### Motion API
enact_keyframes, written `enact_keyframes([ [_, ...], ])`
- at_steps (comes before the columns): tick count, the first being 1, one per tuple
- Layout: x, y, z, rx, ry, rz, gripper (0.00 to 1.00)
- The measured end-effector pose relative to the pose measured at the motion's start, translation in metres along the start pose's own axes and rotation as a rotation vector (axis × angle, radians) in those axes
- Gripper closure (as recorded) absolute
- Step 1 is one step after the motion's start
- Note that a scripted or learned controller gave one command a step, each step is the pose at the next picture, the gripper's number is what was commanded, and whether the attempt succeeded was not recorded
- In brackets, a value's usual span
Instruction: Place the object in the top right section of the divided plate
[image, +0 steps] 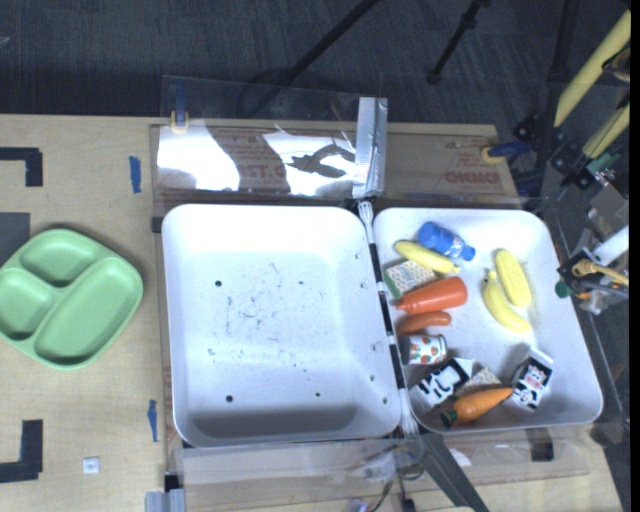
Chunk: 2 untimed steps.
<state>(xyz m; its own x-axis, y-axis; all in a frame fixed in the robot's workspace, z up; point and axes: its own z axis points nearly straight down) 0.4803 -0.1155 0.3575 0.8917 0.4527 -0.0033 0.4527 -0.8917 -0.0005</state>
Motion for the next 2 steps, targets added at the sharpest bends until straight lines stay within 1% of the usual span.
enact_keyframes([
  [1,-0.009,0.017,0.023,0.004,-0.001,0.267,1.0],
  [2,-0.033,0.064,-0.009,-0.001,0.002,0.09,1.0],
])
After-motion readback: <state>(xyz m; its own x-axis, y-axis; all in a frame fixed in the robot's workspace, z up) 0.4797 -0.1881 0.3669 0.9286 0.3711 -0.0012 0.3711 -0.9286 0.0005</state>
